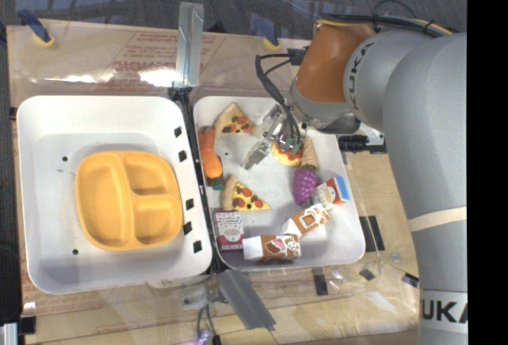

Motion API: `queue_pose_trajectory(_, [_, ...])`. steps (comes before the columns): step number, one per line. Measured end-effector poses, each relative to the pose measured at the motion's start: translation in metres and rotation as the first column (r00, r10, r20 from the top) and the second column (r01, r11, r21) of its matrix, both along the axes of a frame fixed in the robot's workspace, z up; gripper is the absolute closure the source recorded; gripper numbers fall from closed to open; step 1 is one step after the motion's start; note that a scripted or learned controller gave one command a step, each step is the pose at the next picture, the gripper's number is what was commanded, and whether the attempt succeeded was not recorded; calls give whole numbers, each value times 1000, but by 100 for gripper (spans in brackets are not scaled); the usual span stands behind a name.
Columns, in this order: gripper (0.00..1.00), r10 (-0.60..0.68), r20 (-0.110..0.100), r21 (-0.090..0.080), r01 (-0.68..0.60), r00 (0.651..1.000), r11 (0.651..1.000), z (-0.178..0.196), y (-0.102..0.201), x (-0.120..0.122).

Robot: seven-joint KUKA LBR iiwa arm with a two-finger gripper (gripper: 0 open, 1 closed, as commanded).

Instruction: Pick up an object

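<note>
My gripper (pixel 266 139) hangs over the upper middle of the right bin (pixel 349 244), open, with nothing between its fingers (pixel 255 155). Just right of it lie a yellow and red toy (pixel 287 150) and an ice cream cone (pixel 308 151). A pizza slice (pixel 232 121) sits to its upper left, and an orange carrot (pixel 209 155) lies along the bin's left wall. Lower down are a second pizza slice (pixel 243 197) and purple grapes (pixel 304 184).
Small cartons crowd the right bin's front: a red and white box (pixel 228 229), a brown one (pixel 274 247), another brown carton (pixel 311 219) and a little white carton (pixel 332 193). The left bin (pixel 48 121) holds a yellow divided plate (pixel 127 198). The arm (pixel 413 97) covers the right side.
</note>
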State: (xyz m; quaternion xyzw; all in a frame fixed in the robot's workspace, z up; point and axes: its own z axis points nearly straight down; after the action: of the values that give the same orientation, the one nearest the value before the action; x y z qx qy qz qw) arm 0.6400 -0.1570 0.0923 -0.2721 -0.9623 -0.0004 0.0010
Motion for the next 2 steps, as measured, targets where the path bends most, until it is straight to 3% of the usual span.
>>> queue_pose_trajectory(1, [0,-151,3,-2,151,989,989,1,-34,-79])
queue_pose_trajectory(2, [100,-143,6,-2,143,990,990,12,-33,-77])
